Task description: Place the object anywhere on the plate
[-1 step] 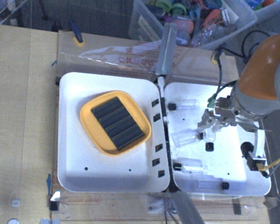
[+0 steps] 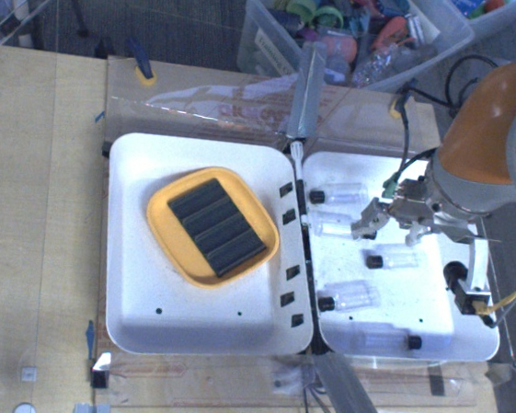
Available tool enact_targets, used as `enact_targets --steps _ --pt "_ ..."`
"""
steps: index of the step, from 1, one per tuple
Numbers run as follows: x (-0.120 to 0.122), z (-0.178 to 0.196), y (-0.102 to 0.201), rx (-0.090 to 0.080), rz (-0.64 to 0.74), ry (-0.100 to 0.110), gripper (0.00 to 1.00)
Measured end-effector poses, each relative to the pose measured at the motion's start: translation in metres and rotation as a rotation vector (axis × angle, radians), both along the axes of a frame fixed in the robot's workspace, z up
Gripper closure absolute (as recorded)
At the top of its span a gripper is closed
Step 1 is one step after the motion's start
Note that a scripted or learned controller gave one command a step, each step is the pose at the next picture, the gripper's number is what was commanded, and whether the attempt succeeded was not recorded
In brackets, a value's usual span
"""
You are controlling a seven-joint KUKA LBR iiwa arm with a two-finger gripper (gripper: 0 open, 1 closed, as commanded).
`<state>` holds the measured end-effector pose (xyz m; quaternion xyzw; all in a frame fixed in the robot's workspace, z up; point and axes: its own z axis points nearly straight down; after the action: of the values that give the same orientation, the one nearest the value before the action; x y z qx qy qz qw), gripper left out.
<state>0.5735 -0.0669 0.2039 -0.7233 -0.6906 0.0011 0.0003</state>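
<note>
The gripper (image 2: pixel 392 227) is seen spread wide above the right bin (image 2: pixel 474 341), with nothing between its fingers. A clear black-capped tube (image 2: pixel 391 260) lies just below it; the yellow plate (image 2: pixel 167 237) sits in the left bin (image 2: pixel 125 315).

the arm (image 2: pixel 503 127) runs out of frame at the right edge, its base cut off. the clear tubes (image 2: pixel 350 295) in the right bin (image 2: pixel 465 340) nearly vanish against the white floor, their outlines too faint to count. the storage box (image 2: pixel 353 22) of coloured items is cropped at the top.
</note>
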Motion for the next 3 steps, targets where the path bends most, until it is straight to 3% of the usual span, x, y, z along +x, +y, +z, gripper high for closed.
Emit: enact_targets --steps 1,2,3 --pt "-0.021 0.039 0.029 0.0 -0.039 -0.002 0.0" --pt "-0.038 0.042 0.062 0.002 -0.059 0.003 0.0" --pt "-0.028 0.016 0.068 0.002 -0.128 0.004 0.0"
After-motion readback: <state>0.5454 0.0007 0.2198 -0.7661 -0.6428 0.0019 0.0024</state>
